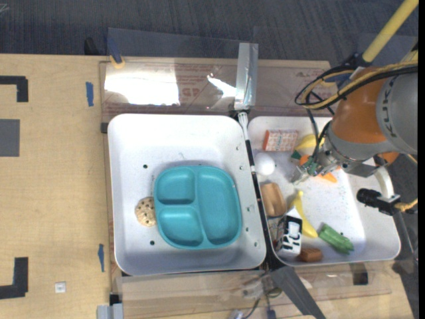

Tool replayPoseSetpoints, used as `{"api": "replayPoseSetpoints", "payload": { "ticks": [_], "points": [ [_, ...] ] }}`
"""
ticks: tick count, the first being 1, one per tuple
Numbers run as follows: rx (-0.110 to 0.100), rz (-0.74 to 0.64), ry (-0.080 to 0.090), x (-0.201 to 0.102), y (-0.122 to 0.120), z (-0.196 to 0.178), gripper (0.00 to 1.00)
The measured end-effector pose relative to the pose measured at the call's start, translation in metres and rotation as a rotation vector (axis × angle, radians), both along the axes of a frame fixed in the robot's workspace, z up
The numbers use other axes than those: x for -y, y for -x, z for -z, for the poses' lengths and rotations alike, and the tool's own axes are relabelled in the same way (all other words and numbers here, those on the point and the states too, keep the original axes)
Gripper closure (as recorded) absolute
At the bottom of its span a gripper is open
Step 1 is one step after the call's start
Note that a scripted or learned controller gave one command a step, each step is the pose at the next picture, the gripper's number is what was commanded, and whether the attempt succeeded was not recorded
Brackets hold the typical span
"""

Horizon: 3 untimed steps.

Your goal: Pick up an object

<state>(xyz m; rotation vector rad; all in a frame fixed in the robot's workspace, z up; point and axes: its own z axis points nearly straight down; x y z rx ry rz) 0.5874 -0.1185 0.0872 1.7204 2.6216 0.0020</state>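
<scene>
Camera view, gripper [311, 169] over small orange object [328, 174], jaw state unclear.

A dark grey carpeted floor [199, 5] is stretching across the top of the scene, behind a light wooden bench top [46, 178] that is filling the left side. Black angular markings [16, 88] are sitting on the bench near its left edge, and short strips of blue tape [89, 93] are sticking to the wood beside the bins. A clear plastic sheet [172, 78] is standing along the far edge of the bench, catching a bright glare from overhead light. A grey metal bracket [246, 75] is rising upright at the sheet's right end. A yellow pole [395, 22] is slanting across the upper right corner.
</scene>
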Motion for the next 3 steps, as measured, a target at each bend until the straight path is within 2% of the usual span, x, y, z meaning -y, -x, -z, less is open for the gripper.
{"api": "replayPoseSetpoints", "payload": {
  "ticks": [1,2,3],
  "points": [
    [0.002,0.000,-0.001,-0.001,-0.001,0.001,0.00],
    [0.007,-0.001,0.000,-0.001,-0.003,-0.010,1.00],
    [-0.002,-0.491,0.001,0.005,-0.011,-0.037,1.00]
  ]
}}
